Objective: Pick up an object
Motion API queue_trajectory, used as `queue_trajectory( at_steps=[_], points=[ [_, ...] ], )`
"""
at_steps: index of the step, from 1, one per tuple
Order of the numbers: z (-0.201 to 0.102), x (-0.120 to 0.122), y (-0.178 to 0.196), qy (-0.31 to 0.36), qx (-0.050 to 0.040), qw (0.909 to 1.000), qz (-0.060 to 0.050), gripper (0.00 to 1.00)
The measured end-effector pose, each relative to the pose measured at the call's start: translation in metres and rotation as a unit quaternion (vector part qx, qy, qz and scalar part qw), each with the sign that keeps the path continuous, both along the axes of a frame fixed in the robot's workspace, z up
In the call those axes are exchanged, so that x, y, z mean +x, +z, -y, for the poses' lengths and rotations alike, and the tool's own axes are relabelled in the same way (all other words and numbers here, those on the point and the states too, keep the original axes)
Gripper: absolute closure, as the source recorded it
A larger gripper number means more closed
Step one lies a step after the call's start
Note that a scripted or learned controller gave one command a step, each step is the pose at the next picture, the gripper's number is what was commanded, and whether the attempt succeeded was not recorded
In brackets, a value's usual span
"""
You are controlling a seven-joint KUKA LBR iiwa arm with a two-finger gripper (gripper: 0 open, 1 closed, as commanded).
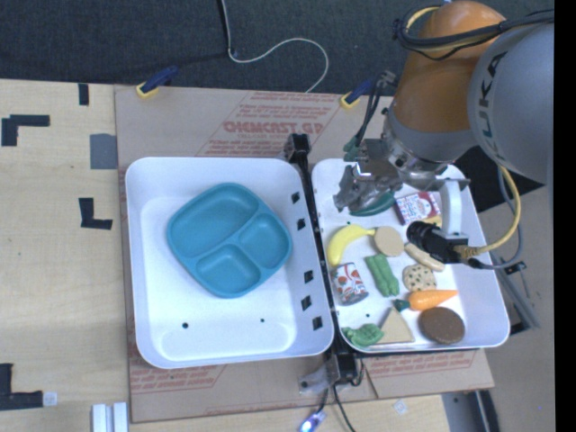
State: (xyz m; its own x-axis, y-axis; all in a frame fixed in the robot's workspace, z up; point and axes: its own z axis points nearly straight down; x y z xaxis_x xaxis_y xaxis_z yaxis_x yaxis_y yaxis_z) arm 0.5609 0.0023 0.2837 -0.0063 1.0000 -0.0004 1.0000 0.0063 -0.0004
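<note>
**Q:** Where is your claw, and what is it doing?

**A:** My claw [360, 190] hangs over the far left corner of the right bin [490, 336]. Something teal-green lies under its tip. I cannot tell whether that sits between the fingers, nor whether they are spread or closed.

**Q:** Where is the thing to pick up?

**A:** Any piece in the right bin will serve. The closest is the banana [346, 238], just near of my claw. Beside it lie a beige round [389, 240], a green pod [382, 274], a small packet [350, 283], a cookie [418, 278], a carrot [430, 300], a brown disc [442, 325] and a red-and-white carton [416, 207].

**Q:** How would the banana handle?

**A:** It looks like a light, stiff, smooth toy, likely to slip. I would pinch across its thick middle, not the tapered ends.

**Q:** And the surroundings?

**A:** The left bin [148, 241] holds a blue divided plate [229, 238]. Both bins rest on cardboard [261, 124] on the bench [54, 268]. The pieces are crowded, so neighbours may get nudged.
</note>
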Motion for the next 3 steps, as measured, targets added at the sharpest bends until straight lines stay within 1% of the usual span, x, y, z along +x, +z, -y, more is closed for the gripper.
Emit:
queue_trajectory(
  at_steps=[1,2,3],
  points=[
    [0.010,-0.032,0.132,-0.002,0.0005,1.0000,0.007,1.00],
    [-0.009,-0.079,0.162,-0.001,0.0005,1.0000,0.001,1.00],
    [-0.049,-0.077,0.181,-0.001,0.0003,1.0000,0.001,1.00]
  ],
)
